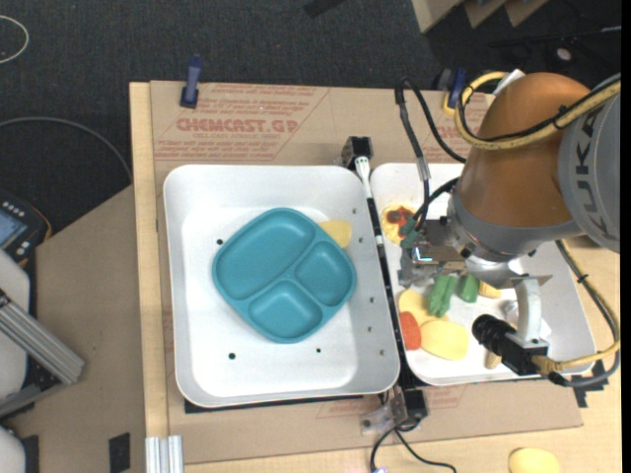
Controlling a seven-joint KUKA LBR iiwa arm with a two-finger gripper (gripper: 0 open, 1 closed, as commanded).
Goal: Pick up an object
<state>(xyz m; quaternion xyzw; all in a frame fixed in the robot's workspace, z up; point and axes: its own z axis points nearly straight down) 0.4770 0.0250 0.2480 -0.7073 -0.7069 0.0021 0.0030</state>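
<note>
Two shallow white bins sit side by side on a brown board printed with red lettering, over dark carpet.

The left bin (187,294) holds a teal divided plate (284,274) with a pale yellow piece (336,232) tucked at its upper right edge; blue clamps (191,82) grip the board's far edge and black cables trail across it. The grey and orange arm (527,156) hangs over the right bin (572,348), its gripper (444,256) low among a cluster of toy food; whether its fingers are apart or closed cannot be told. Just below the gripper lies a green piece (441,294), with a yellow lemon-like piece (446,339) and a red-orange piece (410,331) nearer the bin's front left corner.
</note>
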